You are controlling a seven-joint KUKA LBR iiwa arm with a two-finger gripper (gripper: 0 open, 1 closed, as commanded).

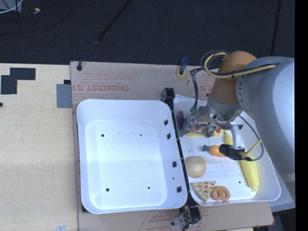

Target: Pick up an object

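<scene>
Setting: dark floor behind, and a pale wooden bench (33, 143) carrying a cardboard sheet (120, 83) with two white bins on it.
Candidate objects: we see several small items in the right bin (269, 189): a round beige piece (196, 166), a pizza-like slice (203, 189), a small pretzel-like coil (221, 193), a yellow banana-like piece (250, 171), and an orange carrot-like piece (216, 150).
Nearest to the arm: the carrot-like piece and a pale yellow item (196, 134) lie just beside the gripper.
Gripper: we place the gripper (204, 126) low over the back of the right bin, under the orange band (231, 78).
Jaws: we cannot tell whether they are apart or together; cables and the wrist hide them.
Held object: we see nothing between the jaws.
Left bin: the left bin (86, 124) has nothing for us to aim at.
Risk one: we judge the items at the back sit crowded, so a close could nudge one aside or catch two.
Risk two: the bin divider (175, 138) is near, and a descent there could strike it.
Risk three: loose cables (250, 150) trail over the items and may drag them.
</scene>
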